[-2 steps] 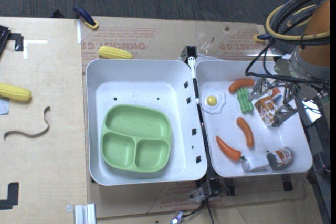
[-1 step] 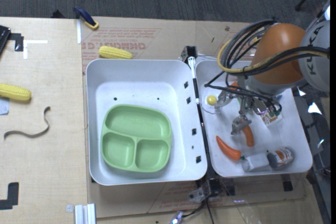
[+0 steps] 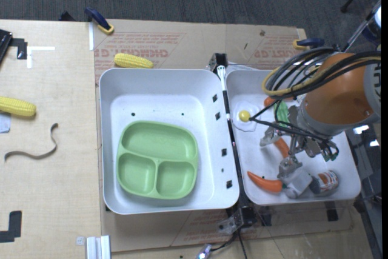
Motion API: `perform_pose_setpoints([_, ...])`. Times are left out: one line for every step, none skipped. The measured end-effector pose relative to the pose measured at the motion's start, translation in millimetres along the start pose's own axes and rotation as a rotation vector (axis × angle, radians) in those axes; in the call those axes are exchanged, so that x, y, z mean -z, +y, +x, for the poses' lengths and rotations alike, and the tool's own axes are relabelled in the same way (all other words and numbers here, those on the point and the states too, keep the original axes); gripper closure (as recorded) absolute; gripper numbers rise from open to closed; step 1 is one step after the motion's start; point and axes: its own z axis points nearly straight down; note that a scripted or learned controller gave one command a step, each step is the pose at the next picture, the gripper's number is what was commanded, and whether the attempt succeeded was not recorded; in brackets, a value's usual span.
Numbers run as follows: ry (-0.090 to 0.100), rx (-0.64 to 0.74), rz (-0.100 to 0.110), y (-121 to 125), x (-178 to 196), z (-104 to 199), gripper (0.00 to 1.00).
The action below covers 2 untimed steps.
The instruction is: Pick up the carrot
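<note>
carrot (image 3: 265, 181) in right bin (image 3: 339, 191), gripper (image 3: 290, 162) just above

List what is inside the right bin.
The right bin holds an orange carrot, a fried egg toy, a green item, a small can and another orange piece. The claw and arm cover the rest.

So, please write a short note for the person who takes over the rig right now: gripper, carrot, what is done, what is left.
Gripper: low in the right bin, just above the carrot; whether it is open or shut cannot be seen.
Carrot: lies on the right bin floor near the front edge, not lifted.
Green tray: in the left bin.
Done: approach.
Left: grasp and lift.
</note>
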Motion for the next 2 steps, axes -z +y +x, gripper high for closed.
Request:
perform_pose_setpoints([-0.019, -0.167, 0.008, 23.5, 4.2, 28.5, 0.00])
perform_pose_setpoints([-0.014, -0.164, 0.006, 24.6, 12.2, 28.7, 1.00])
